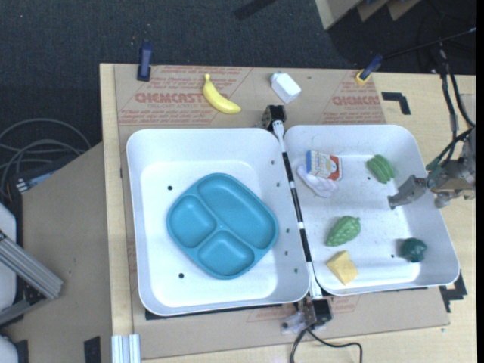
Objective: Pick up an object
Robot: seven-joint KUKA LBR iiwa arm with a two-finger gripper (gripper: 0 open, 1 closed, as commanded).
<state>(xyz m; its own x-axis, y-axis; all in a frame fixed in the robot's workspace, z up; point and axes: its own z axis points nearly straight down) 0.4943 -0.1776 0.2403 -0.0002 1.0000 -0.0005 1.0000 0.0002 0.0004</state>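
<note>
Objects for picking lie in the right bin (408, 138): a green leafy lump (344, 230) near the middle, a yellow block (342, 267) at the near edge, a dark green ball (413, 249) at the near right, a green pepper-like piece (380, 168) toward the far right, and a small carton on crumpled white wrap (323, 167) at the far left. Left bin (144, 157) holds a blue divided tray (220, 224). A banana (219, 97) and a white block (286, 87) sit on the table (121, 127) beyond the bins.

Gripper (401, 195) sits at the right bin's right wall, between the pepper-like piece and the dark ball, touching neither. One grey finger shows; cannot tell whether the fingers are open or closed. Nothing visible between them.

Step, as judged: approach, no grasp yet. Next move calls for choosing a target, likely the ball or pepper piece nearby, centring over it, then descending.
</note>
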